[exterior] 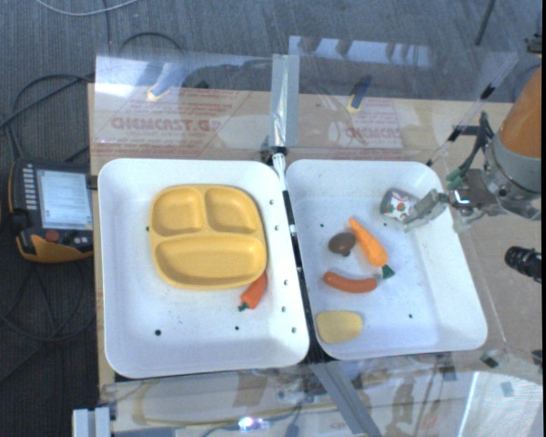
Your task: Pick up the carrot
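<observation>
**Carrot lies in the right bin, gripper off to its upper right**

Grey carpet surrounds your bench with its two white bins. Take the right bin (455,321) as your landmark: the carrot (368,242) lies near its middle, touching a brown lump (341,243), with a sausage (350,282) just below. Your gripper (411,209) hangs over that bin's upper right part, fingers parted, nothing between them.

Count: two white bins (127,353), one yellow tray (207,235), two carrots (368,242) (one per bin), one sausage (350,282), one potato (339,326).
</observation>
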Controlling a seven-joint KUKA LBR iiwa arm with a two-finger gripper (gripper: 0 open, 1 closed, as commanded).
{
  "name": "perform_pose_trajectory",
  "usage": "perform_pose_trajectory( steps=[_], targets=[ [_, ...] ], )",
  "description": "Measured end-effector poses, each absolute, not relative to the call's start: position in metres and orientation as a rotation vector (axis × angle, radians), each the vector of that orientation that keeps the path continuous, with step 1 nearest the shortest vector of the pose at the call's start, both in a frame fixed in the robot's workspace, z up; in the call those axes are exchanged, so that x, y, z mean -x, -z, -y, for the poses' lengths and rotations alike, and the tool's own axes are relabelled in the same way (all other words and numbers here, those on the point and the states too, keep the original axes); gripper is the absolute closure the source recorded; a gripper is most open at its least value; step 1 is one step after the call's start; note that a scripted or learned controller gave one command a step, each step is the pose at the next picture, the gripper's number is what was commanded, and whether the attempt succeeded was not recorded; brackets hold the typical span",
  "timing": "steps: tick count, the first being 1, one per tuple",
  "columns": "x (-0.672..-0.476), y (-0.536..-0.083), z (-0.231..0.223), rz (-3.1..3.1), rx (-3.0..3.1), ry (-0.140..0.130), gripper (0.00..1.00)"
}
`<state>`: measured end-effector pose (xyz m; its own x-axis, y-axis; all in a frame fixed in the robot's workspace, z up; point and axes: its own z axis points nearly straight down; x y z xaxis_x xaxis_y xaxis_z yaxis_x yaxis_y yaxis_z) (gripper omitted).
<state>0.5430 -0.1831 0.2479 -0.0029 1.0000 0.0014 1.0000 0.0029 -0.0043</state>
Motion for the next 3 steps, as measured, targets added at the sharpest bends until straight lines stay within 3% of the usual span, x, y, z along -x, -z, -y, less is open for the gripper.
perform_pose_trajectory(
  steps=[1,2,3],
  targets=[
    [-0.586,-0.126,0.124,2.436,1.978,-0.002,0.0],
    [-0.59,-0.09,0.141,2.661,1.686,0.008,0.0],
    [-0.592,-0.099,0.142,2.661,1.689,0.013,1.0]
  ],
)
